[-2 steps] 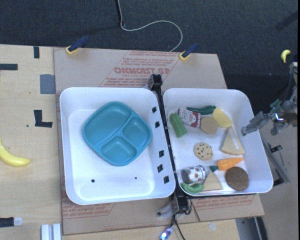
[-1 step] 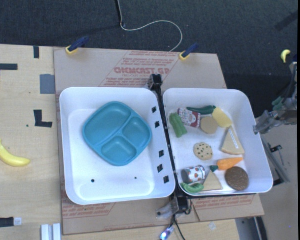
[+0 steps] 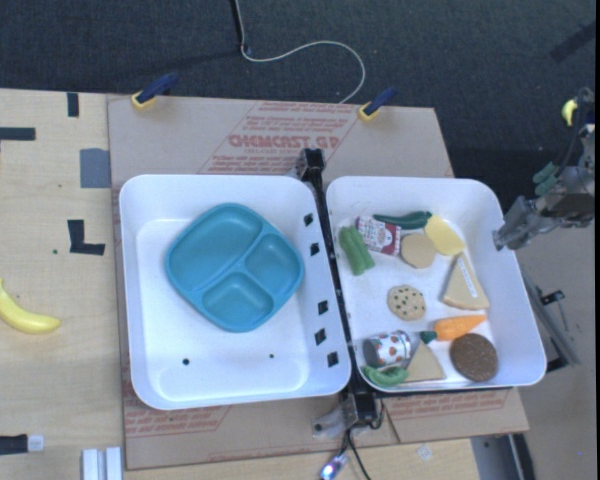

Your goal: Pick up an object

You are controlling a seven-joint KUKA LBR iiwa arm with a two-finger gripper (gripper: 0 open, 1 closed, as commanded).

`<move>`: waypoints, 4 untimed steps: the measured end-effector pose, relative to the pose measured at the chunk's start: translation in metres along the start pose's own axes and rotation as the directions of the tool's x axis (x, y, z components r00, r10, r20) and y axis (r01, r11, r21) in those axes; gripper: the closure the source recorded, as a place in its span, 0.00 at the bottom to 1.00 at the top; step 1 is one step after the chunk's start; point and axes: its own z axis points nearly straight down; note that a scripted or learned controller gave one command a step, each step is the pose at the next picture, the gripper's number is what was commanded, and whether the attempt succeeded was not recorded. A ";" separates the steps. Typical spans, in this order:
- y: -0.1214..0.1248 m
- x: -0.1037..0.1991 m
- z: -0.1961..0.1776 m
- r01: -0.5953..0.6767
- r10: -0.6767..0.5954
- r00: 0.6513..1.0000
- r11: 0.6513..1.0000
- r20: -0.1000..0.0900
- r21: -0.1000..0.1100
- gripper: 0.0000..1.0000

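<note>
To my left a blue divided plate [image 3: 235, 266] lies in the left bin [image 3: 140, 208]. A banana [image 3: 22, 311] rests on the bench [image 3: 40, 228], and two clamps [image 3: 154, 90] pin the cardboard sheet [image 3: 280, 138].

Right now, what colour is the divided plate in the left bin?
Light blue: the divided plate shows plainly in the camera view.

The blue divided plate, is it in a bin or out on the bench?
In a bin: the blue divided plate lies flat inside the left white bin, nothing on it.
</note>
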 end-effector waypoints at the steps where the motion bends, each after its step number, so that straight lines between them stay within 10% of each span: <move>1: -0.001 0.054 0.050 -0.004 0.004 1.000 1.000 -0.002 0.014 1.00; 2: -0.001 0.134 0.075 -0.001 0.001 1.000 1.000 -0.002 0.013 1.00; 4: 0.001 0.227 -0.009 -0.006 0.006 1.000 1.000 0.000 0.008 1.00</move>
